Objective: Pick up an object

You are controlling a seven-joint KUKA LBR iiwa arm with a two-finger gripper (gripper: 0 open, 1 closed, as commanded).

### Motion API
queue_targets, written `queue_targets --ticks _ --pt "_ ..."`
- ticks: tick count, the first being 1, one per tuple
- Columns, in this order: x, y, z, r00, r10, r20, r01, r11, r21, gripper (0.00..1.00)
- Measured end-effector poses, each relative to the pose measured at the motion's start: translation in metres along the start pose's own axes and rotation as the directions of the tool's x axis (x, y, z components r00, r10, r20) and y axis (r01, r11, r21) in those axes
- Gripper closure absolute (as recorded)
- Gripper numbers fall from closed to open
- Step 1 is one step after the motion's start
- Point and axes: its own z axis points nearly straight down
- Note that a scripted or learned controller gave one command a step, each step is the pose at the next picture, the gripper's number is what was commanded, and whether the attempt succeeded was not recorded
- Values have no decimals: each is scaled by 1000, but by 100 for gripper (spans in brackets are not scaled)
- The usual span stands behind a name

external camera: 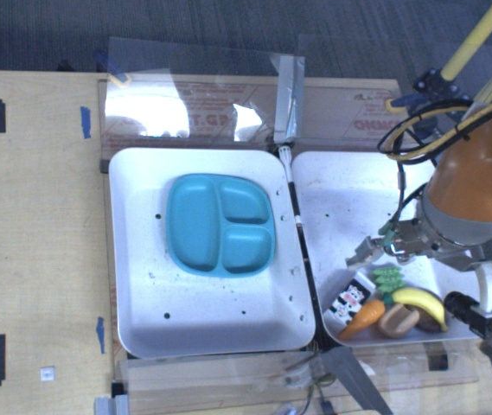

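While your hand [373,251] is hovering, seemingly spread and holding nothing, above the right bin [341,188], the banana [420,302] is lying nearby.

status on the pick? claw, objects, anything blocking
Claw over right bin, nothing between its fingers. Banana, carrot, green toy heaped in the bin's near corner, just below claw. Blue divided plate in left bin, clear of path.

Two white bins [133,318]; one blue divided plate [221,224]; one banana [420,302]; one carrot [365,316]; one green piece [388,278]; one black-and-white item [350,299].
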Motion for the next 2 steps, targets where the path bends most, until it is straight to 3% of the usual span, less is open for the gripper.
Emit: queue_targets --ticks 1,2 --pt "-22 -2 87 998 -67 4 67 998 -10 0" --pt "-26 11 96 982 189 1 -189 982 -9 0"
